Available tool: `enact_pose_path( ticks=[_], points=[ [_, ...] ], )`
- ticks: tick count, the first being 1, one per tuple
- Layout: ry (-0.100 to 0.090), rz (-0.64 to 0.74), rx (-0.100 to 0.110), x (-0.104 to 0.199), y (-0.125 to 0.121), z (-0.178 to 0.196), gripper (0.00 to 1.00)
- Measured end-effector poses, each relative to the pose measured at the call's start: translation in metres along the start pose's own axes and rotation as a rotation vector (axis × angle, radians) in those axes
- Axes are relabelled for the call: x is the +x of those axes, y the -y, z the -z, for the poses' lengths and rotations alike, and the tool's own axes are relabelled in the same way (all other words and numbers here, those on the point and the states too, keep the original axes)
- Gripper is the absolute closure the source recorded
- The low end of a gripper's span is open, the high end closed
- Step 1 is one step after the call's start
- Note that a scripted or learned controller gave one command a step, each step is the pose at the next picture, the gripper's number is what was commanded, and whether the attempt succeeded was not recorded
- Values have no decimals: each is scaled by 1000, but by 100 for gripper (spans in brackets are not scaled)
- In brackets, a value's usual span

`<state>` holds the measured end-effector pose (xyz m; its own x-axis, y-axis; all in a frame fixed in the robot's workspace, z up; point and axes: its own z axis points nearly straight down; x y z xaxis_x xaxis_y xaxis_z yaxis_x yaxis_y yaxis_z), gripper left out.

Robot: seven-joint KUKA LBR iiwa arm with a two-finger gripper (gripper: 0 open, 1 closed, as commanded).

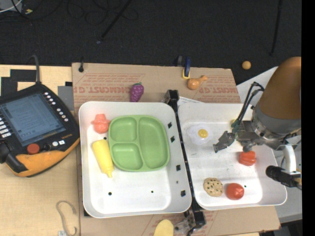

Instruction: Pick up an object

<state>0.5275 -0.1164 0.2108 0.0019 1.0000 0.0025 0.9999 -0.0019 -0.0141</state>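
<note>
Camera view: I see gripper (224,142) low over right bin (275,196), fingers spread, nothing between them. Toy fried egg (201,133) just left of fingertips, apart. Red pepper (247,158) just right of gripper, below wrist. Chocolate chip cookie (213,186) and red tomato (235,191) side by side near front wall. Left bin (128,200) holds green divided plate (139,143), yellow mustard bottle (103,157) touching plate's left edge, pink toy (100,123) at back-left corner. Teach pendant (34,127) on bench, far left.
</note>
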Motion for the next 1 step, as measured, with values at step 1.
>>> enact_pose_path(
  ticks=[1],
  points=[
    [2,2,-12,0,-3,6,0]
  ],
)
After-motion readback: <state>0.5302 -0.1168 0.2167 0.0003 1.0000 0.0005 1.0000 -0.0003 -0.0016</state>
